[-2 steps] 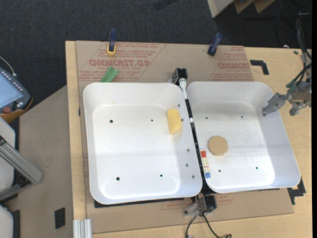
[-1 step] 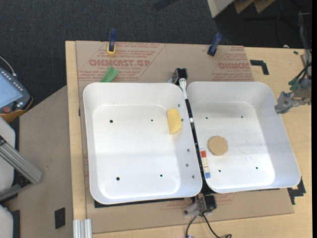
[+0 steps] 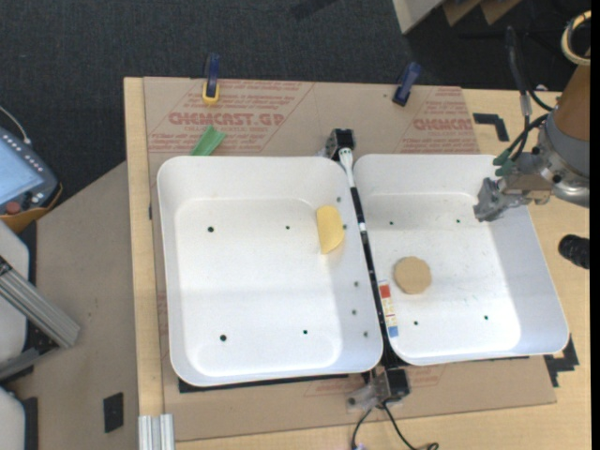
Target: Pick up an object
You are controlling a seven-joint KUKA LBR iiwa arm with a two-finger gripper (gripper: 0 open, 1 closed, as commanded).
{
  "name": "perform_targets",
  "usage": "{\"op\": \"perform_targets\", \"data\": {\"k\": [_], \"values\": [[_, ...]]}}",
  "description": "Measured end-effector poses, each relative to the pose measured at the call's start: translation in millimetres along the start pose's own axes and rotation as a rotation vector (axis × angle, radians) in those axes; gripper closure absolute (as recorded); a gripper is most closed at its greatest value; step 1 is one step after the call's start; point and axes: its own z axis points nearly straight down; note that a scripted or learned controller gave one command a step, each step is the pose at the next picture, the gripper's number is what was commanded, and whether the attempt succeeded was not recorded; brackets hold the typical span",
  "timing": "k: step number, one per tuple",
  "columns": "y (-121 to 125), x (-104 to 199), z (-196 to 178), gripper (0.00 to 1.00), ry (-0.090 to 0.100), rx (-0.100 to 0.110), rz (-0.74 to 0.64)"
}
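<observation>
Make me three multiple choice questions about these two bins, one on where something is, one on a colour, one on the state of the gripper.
1. Where does the round tan disc lie?
A. left bin
B. right bin
C. on the cardboard

2. What colour is the piece in the left bin?
A. yellow
B. blue
C. red

3. Where is the gripper?
A. touching the yellow piece
B. over the left bin
C. over the right bin's far right part, apart from the disc

Answers: B, the disc rests on the right bin's floor; A, the piece looks yellow; C, the gripper is up and right of the disc.

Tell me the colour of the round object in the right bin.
Tan; the round object shows plainly in the camera view.
</observation>
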Motion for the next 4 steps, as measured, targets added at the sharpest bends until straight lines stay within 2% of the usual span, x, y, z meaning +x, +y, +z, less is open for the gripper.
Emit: {"op": "perform_targets", "data": {"k": [1,3,4], "values": [[-67.7,34.1,-11.6,1.0,-0.001,0.003,0.006],[-70.1,-1.0,-41.0,1.0,-0.007,-0.005,0.01],[-70.3,-24.5,-69.3,1.0,-0.008,-0.007,0.011]]}}
